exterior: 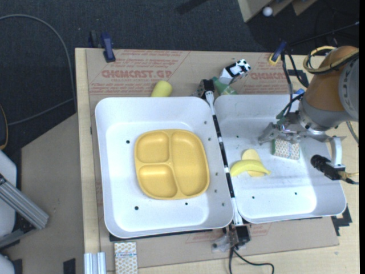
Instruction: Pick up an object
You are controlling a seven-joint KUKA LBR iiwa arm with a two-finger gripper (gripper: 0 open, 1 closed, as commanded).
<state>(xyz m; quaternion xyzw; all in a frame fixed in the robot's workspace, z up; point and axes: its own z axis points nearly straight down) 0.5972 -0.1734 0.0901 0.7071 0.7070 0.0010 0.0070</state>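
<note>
A grey robot arm with an orange band reaches over the right-hand bin point(319, 204), its tool point(283, 135) poised low above the bin's far half. Whether the tool is wide or narrow cannot be told from where we stand, and nothing can be seen held in it.

Just under the tool, on its near side, lies a small green-and-white patterned packet point(287, 149), flat on the bin floor. Its print is too fine to read. Nearer to us and to the tool's left sits a toy banana point(250, 168), touching a paler yellow piece point(251, 154) just behind it.

Well to the tool's left, in the left-hand bin point(114, 124), rests a yellow divided plate point(171, 164) with three compartments.

The worktop point(85, 153) is topped by a brown board whose red lettering reads "CHEMCAST GP" point(137, 73) beyond the left bin. The same word begins again behind the tool, partly hidden. The smaller lines of print around it are illegible.

Beyond the bins, left of the tool, stand a small yellow object point(162, 88) and a black-and-white toy point(237, 69). Blue clamps point(107, 48) grip the board's far edge. A second patterned packet point(125, 256) lies at the near edge.
</note>
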